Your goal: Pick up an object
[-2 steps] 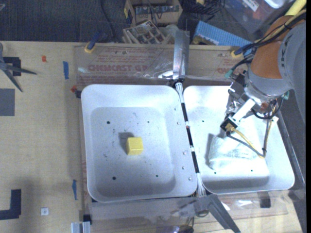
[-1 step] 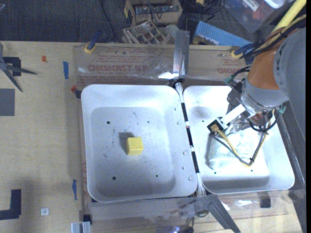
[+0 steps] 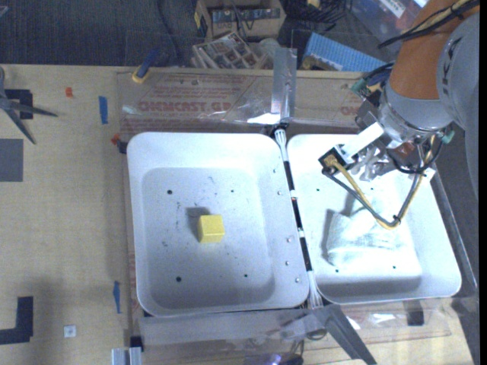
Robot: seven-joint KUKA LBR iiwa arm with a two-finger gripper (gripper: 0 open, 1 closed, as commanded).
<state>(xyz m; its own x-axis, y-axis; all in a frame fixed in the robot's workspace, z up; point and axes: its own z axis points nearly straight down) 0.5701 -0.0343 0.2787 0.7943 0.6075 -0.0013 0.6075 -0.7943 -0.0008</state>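
Note:
A small yellow cube (image 3: pixel 211 228) lies near the middle of the left bin (image 3: pixel 152 158). A pale, crumpled whitish object (image 3: pixel 364 238) rests on the floor of the right bin (image 3: pixel 441 272). My gripper (image 3: pixel 368 163) hangs over the upper part of the right bin, above and just behind the whitish object, far to the right of the cube. Nothing shows in its grasp. A yellow cable (image 3: pixel 380 217) loops down from the wrist over the whitish object.
A metal divider (image 3: pixel 293 204) runs between the two bins. The grey arm with its orange band (image 3: pixel 426 59) fills the upper right. Cardboard, boxes and clutter (image 3: pixel 228 21) stand behind the bins. Bare wooden bench (image 3: pixel 53 204) lies to the left.

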